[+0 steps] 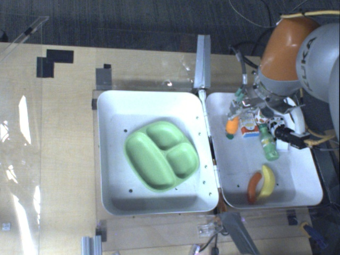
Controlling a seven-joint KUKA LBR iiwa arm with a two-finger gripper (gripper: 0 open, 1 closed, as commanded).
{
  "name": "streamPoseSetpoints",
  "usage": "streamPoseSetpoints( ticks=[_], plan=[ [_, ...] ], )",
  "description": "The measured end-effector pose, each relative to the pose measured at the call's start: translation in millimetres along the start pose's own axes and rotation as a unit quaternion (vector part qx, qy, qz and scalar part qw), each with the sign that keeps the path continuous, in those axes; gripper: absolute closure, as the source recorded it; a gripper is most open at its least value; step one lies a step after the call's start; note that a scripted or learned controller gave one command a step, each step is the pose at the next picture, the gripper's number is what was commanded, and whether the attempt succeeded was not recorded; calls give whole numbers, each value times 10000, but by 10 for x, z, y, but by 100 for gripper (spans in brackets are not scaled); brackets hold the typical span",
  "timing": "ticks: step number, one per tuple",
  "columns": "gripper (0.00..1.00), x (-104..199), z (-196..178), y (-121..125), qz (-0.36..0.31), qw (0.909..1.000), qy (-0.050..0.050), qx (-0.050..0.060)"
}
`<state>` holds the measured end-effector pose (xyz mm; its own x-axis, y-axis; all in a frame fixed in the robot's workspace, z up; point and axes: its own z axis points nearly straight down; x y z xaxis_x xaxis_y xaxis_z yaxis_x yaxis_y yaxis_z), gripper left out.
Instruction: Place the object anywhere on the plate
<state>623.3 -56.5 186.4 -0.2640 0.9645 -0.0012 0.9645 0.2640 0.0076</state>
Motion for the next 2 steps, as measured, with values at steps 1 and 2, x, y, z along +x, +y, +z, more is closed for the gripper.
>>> streamPoseSetpoints(
  ticks=[1,2],
  plan=[
    [100,793,-1,-99,-218,9998,-3,-1],
    [100,1585,-70,-176,-792,9969,7,8]
  ],
)
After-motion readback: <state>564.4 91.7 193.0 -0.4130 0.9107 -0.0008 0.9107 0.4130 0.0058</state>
